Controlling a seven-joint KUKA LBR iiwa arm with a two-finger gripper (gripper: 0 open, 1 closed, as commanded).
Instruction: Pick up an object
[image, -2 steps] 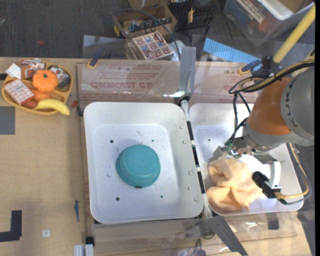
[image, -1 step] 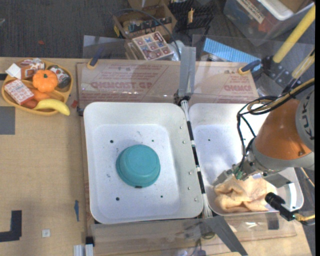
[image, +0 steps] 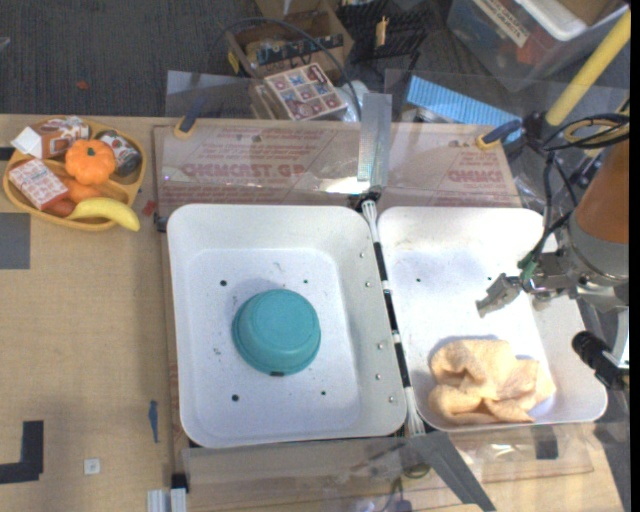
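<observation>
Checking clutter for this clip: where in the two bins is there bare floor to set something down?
Left bin: bare all around the upturned teal bowl, widest along its far side. Right bin: bare across the far half, beyond the tool. Its near side is crowded by the tan plush toy.

wooden bench (image: 80, 330); dark floor (image: 90, 50) behind, cluttered, perhaps with boxes.

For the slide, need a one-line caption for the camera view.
Gripper above the right bin, apart from the tan plush toy; upturned teal bowl in the left bin.
</observation>
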